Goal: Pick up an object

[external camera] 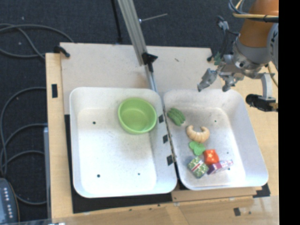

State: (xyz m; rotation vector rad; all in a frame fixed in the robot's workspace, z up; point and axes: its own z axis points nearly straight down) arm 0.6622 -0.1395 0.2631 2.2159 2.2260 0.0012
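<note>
My gripper [216, 84] hangs over the far rim of the right bin [243, 121], fingers spread open with nothing between them. Below it in that bin lie a dark green pickle-shaped piece [176, 116], a tan croissant [198, 133], a small green leaf-like piece [197, 148], a red-orange block [211, 156], a green patterned cube [197, 167] and a small purple item [221, 165]. A light green bowl [137, 116] sits upright in the left bin [93, 163], near its far right corner.
A slanted metal pole [136, 32] rises from the bench just behind the gap between the bins. Black clips [167, 139] line the seam between the bins. Cables lie on the dark floor at the left.
</note>
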